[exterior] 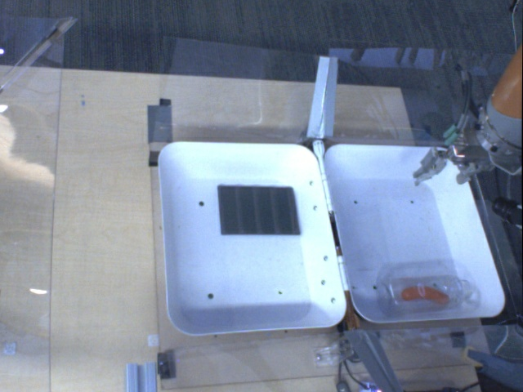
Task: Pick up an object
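Grey arm point(507, 113) reaching in over right white bin point(368, 211), far corner. Two-finger pincer point(445, 167) spread open, gripping nothing. Clear plastic bottle with orange contents point(425, 291) lying in same bin's near corner, well apart from pincer.

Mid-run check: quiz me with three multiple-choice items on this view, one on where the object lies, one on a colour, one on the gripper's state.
1. Where does the clear bottle lie?
A. left bin, centre
B. right bin, near corner
C. on the bench

2. What colour is the patch in the left bin?
A. dark grey
B. orange
C. green

3. The gripper is:
A. clamped on the bottle
B. over the left bin
C. at the right bin's far edge, holding nothing

Key: 1 B, the bottle rests by the right bin's front wall. 2 A, the rectangle reads dark grey. 3 C, the jaws hang far from the bottle.
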Controlling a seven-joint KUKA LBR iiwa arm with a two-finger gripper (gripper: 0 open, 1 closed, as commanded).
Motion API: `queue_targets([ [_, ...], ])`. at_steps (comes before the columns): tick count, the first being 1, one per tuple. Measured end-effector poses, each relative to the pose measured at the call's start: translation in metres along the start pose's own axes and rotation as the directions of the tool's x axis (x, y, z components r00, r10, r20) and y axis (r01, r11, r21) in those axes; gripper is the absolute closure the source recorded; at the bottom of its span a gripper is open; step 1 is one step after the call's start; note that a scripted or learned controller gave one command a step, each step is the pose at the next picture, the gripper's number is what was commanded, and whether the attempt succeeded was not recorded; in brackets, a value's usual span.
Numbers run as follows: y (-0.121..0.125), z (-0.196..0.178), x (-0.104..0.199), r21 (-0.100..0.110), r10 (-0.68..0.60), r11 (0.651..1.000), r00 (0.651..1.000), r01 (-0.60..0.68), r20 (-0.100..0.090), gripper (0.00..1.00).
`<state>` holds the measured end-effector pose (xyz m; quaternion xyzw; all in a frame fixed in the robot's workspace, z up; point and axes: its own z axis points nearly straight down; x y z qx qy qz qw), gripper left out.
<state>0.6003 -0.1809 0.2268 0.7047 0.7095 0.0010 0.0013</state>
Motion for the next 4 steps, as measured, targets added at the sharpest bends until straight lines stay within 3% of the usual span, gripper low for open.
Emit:
queue_targets([
  [1, -0.040, 0.042, 0.170, 0.002, 0.148, 0.989, 0.989, -0.148, -0.001, 0.00],
  [2, -0.019, 0.068, 0.088, 0.000, 0.114, 0.993, 0.993, -0.114, 0.000, 0.00],
  [3, 0.004, 0.042, 0.100, 0.001, 0.439, 0.899, 0.899, -0.439, 0.001, 0.00],
  [4, -0.011, -0.030, 0.103, -0.002, 0.332, 0.943, 0.943, -0.332, -0.001, 0.00],
])
